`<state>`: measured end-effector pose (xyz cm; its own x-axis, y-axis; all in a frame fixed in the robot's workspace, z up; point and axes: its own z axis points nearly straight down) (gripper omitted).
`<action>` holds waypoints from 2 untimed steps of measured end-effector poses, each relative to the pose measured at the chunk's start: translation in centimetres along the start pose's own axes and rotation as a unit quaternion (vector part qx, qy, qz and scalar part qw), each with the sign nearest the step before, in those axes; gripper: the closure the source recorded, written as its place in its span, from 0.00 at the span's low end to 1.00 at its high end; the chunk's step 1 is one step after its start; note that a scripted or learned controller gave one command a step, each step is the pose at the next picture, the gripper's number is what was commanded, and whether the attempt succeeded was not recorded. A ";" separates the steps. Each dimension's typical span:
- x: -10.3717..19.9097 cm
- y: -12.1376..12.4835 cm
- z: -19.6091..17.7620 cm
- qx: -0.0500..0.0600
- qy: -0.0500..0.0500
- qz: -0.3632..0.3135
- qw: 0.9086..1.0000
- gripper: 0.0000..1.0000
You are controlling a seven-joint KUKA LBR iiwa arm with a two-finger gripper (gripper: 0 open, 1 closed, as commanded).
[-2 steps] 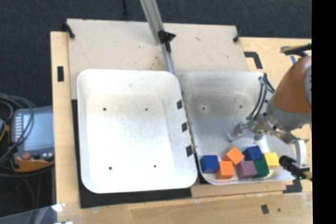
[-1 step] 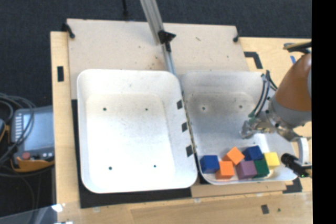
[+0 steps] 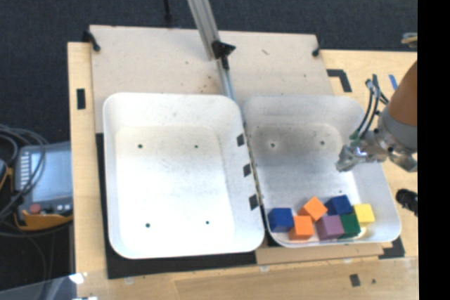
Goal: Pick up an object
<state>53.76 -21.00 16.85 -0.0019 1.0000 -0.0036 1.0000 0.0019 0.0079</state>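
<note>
Hovering at about three o'clock in the right bin [image 3: 295, 109], the claw [image 3: 349, 159] is sitting above the bin floor with the grey wrist and orange band trailing off toward the right; how it is set is too small and blurred to tell, and nothing is showing in it. Blocks are clustering at the bin's five to six o'clock corner, well apart from the claw: a blue block [image 3: 280, 218] at the cluster's nine o'clock end, an orange block [image 3: 314, 207] at twelve, a second orange one [image 3: 302, 225] just beside the blue, a purple block [image 3: 329, 227] in the middle, a green block [image 3: 350, 224] touching it, a second blue one [image 3: 339, 204] behind, and a yellow block [image 3: 363, 213] at the three o'clock end. They are looking like small, hard, matte cubes, packed so that several are touching. To do this step well, I judge the arm should be travelling toward six o'clock and picking an outer cube, the blue block or the yellow one, since those are offering free faces; the middle ones are leaving little room around them. Coming down squarely over one cube with the bin wall kept clear is likely mattering most, as a crowded descent could be nudging neighbours. The left bin [image 3: 119, 116] is lying alongside at nine o'clock.
</note>
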 end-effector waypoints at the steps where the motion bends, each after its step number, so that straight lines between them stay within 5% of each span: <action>1: -0.2 0.2 -3.8 0.001 0.000 -0.001 1.000 1.00; 2: 4.7 2.7 -3.7 0.003 0.002 -0.003 1.000 1.00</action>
<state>56.37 -16.26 20.52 -0.0077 1.0000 0.0009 1.0000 0.0077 0.0024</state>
